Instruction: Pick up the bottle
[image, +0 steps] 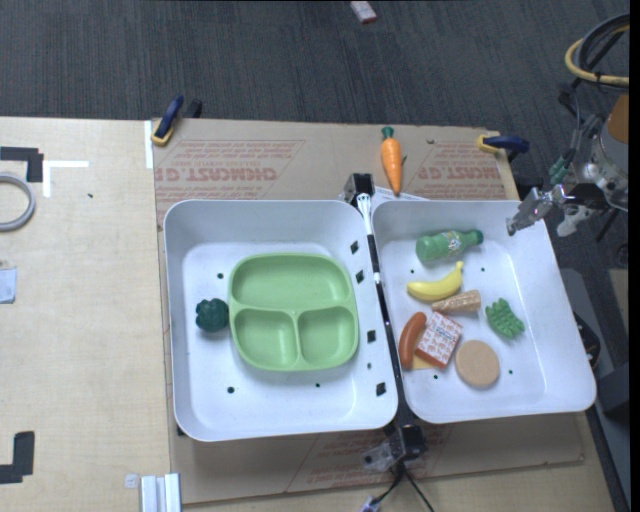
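The bottle is green with a pale label and lies on its side in the upper part of the right bin. My gripper hangs at that bin's upper right corner, beyond the rim. It is to the right of the bottle, a little higher in the view, and apart from it. Nothing is seen in the gripper.
Below the bottle lie a banana, a wafer, a green leafy toy, a sausage, a red box and a round bun. The left bin bears a green divided plate and broccoli. A carrot lies behind the bins.
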